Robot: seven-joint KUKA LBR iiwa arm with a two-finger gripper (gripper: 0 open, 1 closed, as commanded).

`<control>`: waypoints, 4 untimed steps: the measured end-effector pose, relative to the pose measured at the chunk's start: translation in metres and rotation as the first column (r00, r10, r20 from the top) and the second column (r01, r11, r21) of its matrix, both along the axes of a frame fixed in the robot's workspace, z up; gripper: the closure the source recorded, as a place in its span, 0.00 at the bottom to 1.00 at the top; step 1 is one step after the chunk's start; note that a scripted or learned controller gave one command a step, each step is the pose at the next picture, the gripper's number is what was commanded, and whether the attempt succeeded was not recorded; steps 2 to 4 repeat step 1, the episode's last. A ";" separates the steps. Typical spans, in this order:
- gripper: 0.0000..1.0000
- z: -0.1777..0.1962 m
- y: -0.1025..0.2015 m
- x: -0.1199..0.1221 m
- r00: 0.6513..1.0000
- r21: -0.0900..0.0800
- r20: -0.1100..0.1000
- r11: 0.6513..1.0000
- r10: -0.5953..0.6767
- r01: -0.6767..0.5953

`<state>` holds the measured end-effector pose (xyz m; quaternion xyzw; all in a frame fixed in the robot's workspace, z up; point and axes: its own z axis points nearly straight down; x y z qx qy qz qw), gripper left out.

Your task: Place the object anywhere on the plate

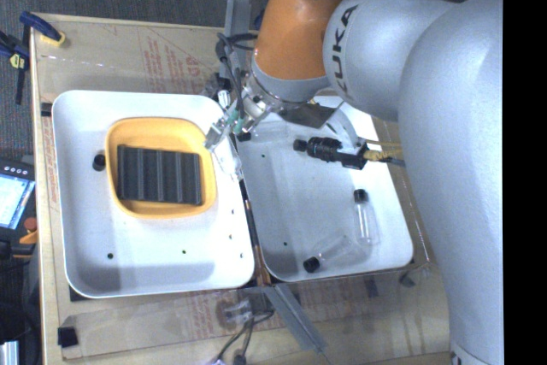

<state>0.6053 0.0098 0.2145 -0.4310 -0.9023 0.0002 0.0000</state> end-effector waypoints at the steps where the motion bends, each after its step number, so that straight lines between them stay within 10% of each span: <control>1: 0.00 0.000 0.000 0.000 1.000 -0.001 0.000 1.000 0.000 0.000; 4: 0.00 0.000 0.000 0.000 1.000 -0.001 0.000 1.000 0.000 0.000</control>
